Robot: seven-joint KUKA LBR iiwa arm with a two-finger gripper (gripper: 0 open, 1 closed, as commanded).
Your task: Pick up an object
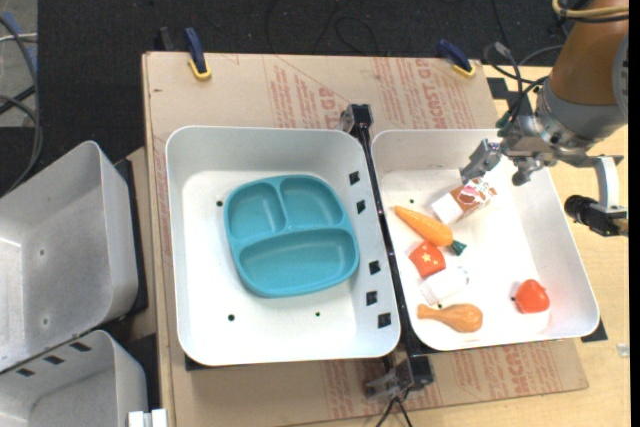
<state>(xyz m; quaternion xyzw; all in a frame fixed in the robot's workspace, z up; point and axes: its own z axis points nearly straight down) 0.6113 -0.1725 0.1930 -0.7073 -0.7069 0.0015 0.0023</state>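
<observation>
1. Where the view begins on the left, the left white bin holds a teal divided plate lying flat near its middle, with three compartments facing up.
2. A black divider strip runs between the two bins, which sit side by side on a brown cardboard-covered worktop.
3. The right white bin carries the toy food: an orange carrot lies slanted near the bin's left wall, with a red tomato-like piece just below it.
4. A small white block lies just under the red piece, and a tan drumstick-shaped toy rests near the bin's front edge.
5. A red-and-white carton lies tilted toward the bin's back, just beside the carrot's thick end.
6. A round red-orange fruit sits apart in the front right corner.
7. The claw hangs above the carton with its two fingers spread apart and nothing between them; the left fingertip is just over the carton's upper end.
8. The grey arm with its orange band enters from the upper right.
</observation>
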